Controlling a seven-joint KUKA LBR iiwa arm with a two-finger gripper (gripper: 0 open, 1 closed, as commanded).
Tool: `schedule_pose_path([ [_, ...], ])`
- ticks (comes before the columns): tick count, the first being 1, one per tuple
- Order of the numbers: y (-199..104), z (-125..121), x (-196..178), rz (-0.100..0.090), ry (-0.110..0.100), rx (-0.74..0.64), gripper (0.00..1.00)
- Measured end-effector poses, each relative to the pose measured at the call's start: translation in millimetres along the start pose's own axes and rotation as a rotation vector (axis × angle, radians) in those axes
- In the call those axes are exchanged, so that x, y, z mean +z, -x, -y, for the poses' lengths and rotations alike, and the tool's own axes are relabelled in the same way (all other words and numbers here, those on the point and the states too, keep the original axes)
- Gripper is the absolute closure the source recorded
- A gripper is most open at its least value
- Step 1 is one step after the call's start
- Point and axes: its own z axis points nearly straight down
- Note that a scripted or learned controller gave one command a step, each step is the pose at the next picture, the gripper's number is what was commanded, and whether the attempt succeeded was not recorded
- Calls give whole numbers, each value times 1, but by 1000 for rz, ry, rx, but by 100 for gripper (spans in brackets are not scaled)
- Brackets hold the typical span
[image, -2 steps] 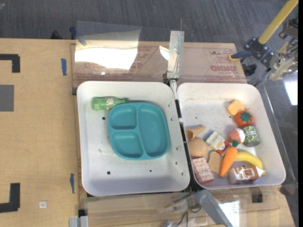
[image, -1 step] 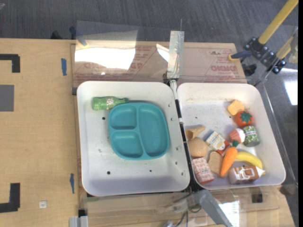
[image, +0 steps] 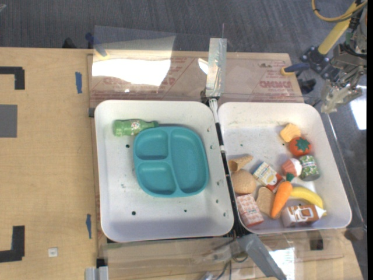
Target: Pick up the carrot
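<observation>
The carrot [image: 281,197] lay in the right bin [image: 265,111], lower right of the frame, long axis near-vertical, green top up, beside the banana [image: 308,196]. The end effector [image: 341,89] hung upper right, well apart; its spread was unclear.

The floor [image: 175,4] at the top is dark grey carpet. A light brown wood bench [image: 41,156] has black marks [image: 11,77] and bits of blue tape [image: 78,81]. Bright light shines on clear plastic [image: 134,66] behind the bins.
</observation>
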Motion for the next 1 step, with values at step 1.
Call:
schedule_pose_path([
  [1,2,3,-21,2,-22,2,100],
])
